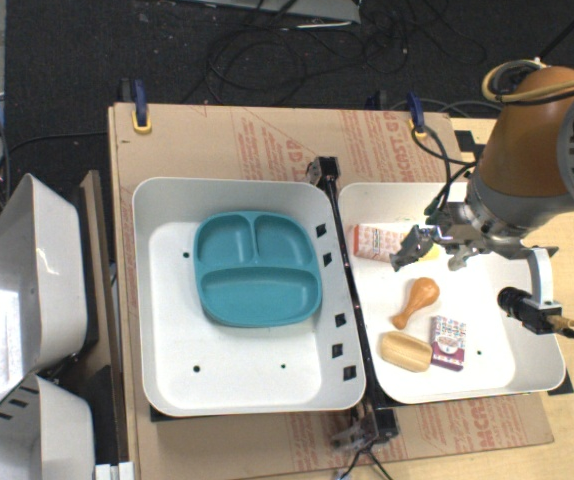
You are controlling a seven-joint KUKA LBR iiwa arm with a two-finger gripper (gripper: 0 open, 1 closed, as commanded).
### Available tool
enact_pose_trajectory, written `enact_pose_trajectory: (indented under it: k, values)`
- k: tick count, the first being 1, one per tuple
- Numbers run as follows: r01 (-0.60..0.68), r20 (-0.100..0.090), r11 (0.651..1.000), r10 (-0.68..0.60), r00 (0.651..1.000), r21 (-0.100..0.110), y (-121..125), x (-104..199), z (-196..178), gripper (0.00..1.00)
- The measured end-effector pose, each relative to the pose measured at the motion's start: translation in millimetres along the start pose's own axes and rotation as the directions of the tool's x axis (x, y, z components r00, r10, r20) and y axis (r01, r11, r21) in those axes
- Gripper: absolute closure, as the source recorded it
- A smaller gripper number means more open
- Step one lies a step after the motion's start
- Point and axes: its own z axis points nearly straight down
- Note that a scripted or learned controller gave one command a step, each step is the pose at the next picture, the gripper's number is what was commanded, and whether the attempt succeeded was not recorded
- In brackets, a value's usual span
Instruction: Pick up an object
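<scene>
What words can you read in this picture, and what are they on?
Red letters on the cardboard sheet under the bins: upside down and too blurred to read.
White tube: its label is too small to read.
Small box: its print is too small to read.

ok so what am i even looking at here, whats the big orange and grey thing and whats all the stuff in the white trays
It is one photo from a camera fixed above a workbench, looking down at a slant. The big grey and orange shape on the right is a robot arm. At its end is a gripper, a two-finger claw for picking things up.

On the bench sit two shallow white bins. The left bin holds a teal divided plate. The right bin holds a white tube with red print, a small orange pear-shaped toy, a tan block like a bread roll and a small printed box. Something yellow peeks out right under the gripper.

The gripper hangs over the upper part of the right bin, near the tube. I cannot tell whether it holds anything.
</scene>
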Motion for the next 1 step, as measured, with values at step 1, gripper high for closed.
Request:
enact_pose_trajectory:
  k: [1]
  values:
    - [0.002,0.002,1.0,-0.002,1.0,-0.014,2.7,0.0,-7.6,0.0]
